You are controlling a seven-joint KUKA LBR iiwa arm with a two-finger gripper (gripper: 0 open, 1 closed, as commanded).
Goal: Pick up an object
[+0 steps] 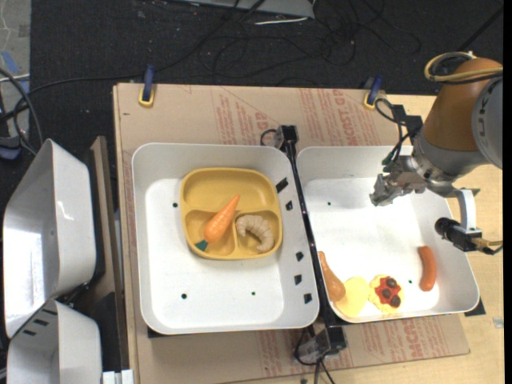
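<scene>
My gripper (pixel 386 190) hangs over the back part of the right bin (pixel 352 166), pointing down, with nothing seen between its fingers. Along the bin's front lie a brown drumstick-shaped toy (pixel 330 277), a yellow piece topped with red and dark berries (pixel 384 293), and an orange sausage (pixel 428 268) at the right. All three sit well in front of the gripper. In the left bin (pixel 160 294) stands a yellow divided plate (pixel 192 190) holding a carrot (pixel 222 218) and a pale shrimp-like toy (pixel 257 230).
Two white tubs (pixel 44 214) stand off the bench at the left. Clamps (pixel 146 96) hold the cardboard sheet at the back. A black divider (pixel 298 214) runs between the bins. Cables lie on the dark floor behind.
</scene>
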